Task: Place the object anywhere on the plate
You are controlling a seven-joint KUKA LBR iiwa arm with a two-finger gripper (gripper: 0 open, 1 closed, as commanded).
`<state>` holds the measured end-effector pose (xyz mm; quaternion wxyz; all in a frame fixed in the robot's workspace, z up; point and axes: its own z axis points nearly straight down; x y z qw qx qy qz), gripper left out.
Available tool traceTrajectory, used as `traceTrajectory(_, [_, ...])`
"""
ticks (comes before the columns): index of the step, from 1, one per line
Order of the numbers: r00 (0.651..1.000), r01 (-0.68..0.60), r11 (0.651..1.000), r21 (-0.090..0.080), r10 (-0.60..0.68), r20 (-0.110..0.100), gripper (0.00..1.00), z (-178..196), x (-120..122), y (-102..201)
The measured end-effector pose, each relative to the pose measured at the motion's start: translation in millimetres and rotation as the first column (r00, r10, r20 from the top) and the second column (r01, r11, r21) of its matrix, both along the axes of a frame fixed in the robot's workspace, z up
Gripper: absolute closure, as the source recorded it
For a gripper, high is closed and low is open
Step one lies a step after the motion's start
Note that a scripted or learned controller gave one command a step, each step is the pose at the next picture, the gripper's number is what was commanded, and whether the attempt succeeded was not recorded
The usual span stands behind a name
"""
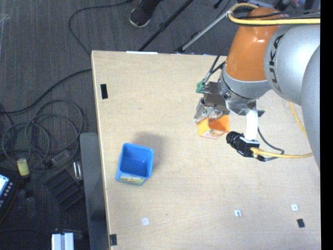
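A small orange block [214, 127] with a pale underside sits right under the arm's wrist, in the upper right part of the wooden bench top [156, 87]. My gripper [210, 116] comes down on it from above and is shut on it, the block's top tucked between the fingers. Whether the block touches the bench I cannot tell. The plate is a blue square dish [135, 163] with raised walls, lying at the lower left, well apart from the gripper and with nothing in it.
A black plug on a yellow cable [242, 144] hangs from the arm just right of the block. The bench's left edge [100, 139] runs close to the blue dish. Cables lie on the dark floor [41, 129] to the left.
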<state>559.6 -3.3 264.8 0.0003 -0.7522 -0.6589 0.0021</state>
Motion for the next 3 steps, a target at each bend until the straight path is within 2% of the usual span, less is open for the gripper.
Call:
traceTrajectory(1, [0.974,0.228,0.974,-0.002,-0.228,-0.001,1.00,-4.7,16.6,57.9])
traceTrajectory(2, [0.901,0.435,0.901,-0.003,-0.435,0.000,1.00,-0.3,38.3,-20.7])
traceTrajectory(3, [0.992,0.125,0.992,-0.002,-0.125,0.002,1.00,66.8,24.6,-0.7])
